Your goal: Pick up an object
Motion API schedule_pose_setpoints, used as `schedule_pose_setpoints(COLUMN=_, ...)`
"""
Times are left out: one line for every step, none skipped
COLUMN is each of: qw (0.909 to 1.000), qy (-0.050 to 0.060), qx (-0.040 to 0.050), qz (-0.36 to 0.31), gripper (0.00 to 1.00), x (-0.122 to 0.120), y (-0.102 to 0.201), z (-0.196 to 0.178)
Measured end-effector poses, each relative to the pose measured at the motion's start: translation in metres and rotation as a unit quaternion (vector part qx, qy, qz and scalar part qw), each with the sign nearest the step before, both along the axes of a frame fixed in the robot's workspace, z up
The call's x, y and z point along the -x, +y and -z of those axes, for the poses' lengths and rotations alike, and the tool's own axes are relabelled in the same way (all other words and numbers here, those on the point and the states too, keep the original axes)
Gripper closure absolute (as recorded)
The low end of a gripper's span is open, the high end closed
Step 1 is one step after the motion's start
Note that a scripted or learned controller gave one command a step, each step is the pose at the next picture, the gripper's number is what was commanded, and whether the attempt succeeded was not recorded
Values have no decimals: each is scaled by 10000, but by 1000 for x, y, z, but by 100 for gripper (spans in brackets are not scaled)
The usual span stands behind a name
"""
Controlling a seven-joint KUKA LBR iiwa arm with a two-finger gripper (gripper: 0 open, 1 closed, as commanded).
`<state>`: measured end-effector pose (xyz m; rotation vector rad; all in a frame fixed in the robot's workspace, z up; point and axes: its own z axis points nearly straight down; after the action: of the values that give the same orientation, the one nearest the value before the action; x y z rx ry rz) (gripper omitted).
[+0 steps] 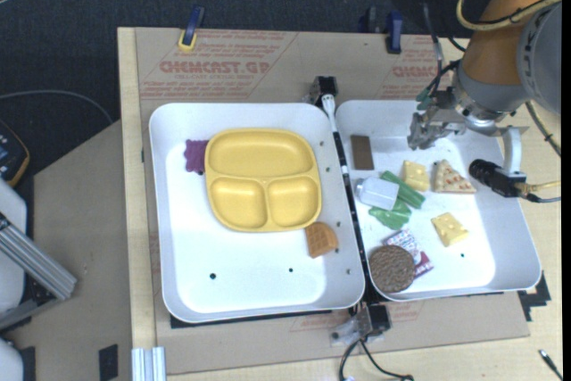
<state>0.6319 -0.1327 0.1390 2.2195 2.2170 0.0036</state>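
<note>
Jaws [426,131], state unreadable, hover over right bin [526,256]; nearest cheese wedge [415,173] looks light, rigid, best pinched across its flat sides

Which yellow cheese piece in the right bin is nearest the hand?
The upper cheese piece, beside the pizza slice, just below the hand; the other cheese piece lies lower.

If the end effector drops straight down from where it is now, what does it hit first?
Probably bare floor of the right bin: the end effector hangs over its upper part, just above the yellow cheese piece. Depth is unclear, so it might clip that cheese.
</note>
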Motion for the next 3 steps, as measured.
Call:
schedule_pose_setpoints(qw=10000, qy=-8, qx=2, qz=-9, gripper=100, x=-11, y=-2, z=-50)
schedule_pose_setpoints(qw=10000, qy=-4, qx=0, qz=-10, gripper=100, x=-12, y=-2, z=-88)
schedule_pose_setpoints(qw=10000, qy=44, qx=-15, qz=-10, gripper=100, x=29, y=22, z=-89)
